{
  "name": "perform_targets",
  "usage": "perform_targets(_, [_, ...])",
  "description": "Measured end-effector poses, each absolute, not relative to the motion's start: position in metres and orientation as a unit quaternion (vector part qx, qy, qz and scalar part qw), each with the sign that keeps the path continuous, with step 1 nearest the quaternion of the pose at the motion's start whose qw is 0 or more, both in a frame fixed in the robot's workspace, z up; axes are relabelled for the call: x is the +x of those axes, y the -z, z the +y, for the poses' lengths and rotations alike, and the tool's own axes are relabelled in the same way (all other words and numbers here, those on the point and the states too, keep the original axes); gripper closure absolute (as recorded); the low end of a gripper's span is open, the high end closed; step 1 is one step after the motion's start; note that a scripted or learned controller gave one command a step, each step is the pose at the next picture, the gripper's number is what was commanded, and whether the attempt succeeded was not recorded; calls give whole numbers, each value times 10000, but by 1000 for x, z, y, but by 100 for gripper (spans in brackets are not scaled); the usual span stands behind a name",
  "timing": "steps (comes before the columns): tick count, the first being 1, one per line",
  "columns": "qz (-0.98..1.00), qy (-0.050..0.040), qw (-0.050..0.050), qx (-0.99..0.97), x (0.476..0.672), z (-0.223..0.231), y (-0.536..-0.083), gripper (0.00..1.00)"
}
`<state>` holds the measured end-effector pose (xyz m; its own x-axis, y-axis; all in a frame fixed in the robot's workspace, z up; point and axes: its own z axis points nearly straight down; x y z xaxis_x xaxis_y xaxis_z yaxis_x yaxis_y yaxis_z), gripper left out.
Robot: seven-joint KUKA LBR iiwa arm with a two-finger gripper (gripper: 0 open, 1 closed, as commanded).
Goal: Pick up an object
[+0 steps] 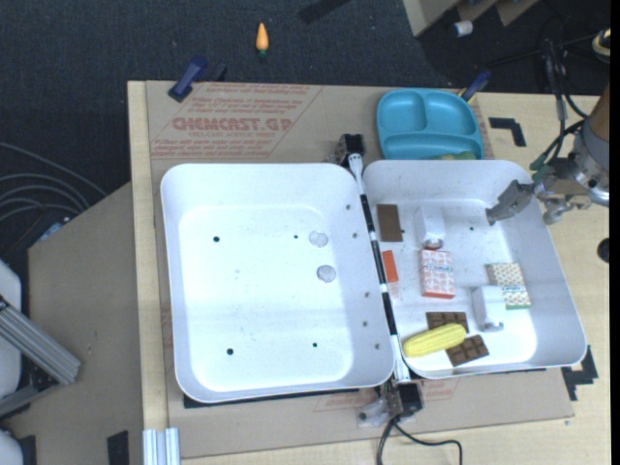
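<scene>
The right white bin point(560, 289) holds several small items: a brown card point(389, 223), a red and white packet point(437, 272), a yellow corn-like toy point(434, 339), two dark chocolate-like pieces point(468, 350), a white block point(487, 310) and a pastel checked block point(509, 286). My gripper point(531, 205) hangs over the bin's far right corner, above and to the right of the packet. Its fingers point(506, 201) stand open with nothing between them.
The left white bin point(184, 260) holds two small round silvery discs point(326, 274). A blue divided tray point(429, 124) lies behind the right bin. A blue clip point(187, 79) sits at the board's far left corner, and an orange bit point(262, 37) lies on the dark floor.
</scene>
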<state>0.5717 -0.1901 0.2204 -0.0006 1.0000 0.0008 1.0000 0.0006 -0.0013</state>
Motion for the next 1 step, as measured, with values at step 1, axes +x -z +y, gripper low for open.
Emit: perform_targets(1, [-7075,15,-11,-7067,565,-145,-88,0])
